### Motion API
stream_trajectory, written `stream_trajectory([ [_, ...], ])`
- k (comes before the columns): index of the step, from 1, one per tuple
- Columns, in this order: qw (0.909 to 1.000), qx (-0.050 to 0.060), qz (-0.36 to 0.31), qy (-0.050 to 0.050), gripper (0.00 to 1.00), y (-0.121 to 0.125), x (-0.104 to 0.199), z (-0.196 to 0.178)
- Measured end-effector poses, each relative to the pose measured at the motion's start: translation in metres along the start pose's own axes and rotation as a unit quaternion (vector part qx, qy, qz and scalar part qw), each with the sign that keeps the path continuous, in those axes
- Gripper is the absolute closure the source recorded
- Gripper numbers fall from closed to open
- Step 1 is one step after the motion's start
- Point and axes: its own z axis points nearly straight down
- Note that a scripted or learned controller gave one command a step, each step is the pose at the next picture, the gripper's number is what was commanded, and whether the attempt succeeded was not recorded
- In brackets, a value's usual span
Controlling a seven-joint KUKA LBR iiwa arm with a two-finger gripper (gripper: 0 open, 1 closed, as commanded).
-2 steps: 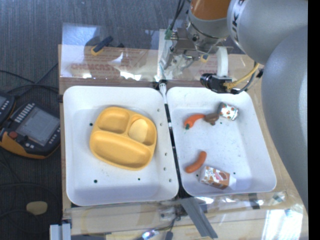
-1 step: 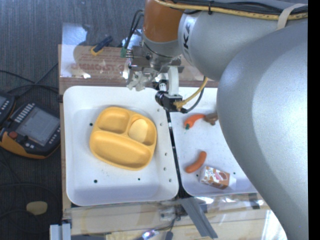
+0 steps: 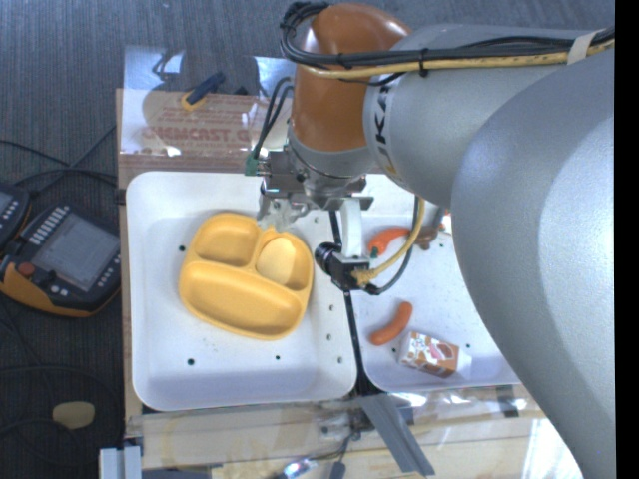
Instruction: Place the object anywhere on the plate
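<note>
A yellow divided plate (image 3: 240, 292) lies in the left white bin (image 3: 170, 367). My gripper (image 3: 277, 208) hangs right over the plate's far right corner, under the orange band of the wrist. The wrist hides most of it, and I make out nothing held in it. The plate's far right compartment (image 3: 281, 259) looks paler than the rest; whether something lies in it I cannot tell. In the right bin (image 3: 439, 307) lie an orange carrot-like piece (image 3: 387, 239), a brown sausage (image 3: 391, 322) and a small printed packet (image 3: 431, 354).
The arm's grey body covers the right side of the view and much of the right bin. A black cable loop (image 3: 339, 262) dangles over the rim between the bins. A cardboard sheet (image 3: 190, 123) lies behind the left bin; a handheld controller (image 3: 60, 257) sits to the left.
</note>
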Motion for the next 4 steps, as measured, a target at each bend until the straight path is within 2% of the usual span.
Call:
stream_trajectory([
  [1,1.0,0.0,0.0,0.0,0.0,0.0,0.0,0.0],
  [2,1.0,-0.002,0.0,0.0,0.0,0.046,-0.033,-0.188],
  [3,1.0,-0.002,0.0,-0.002,1.0,0.047,-0.032,-0.197],
  [4,1.0,0.0,-0.001,0.001,1.0,-0.015,-0.042,-0.054],
])
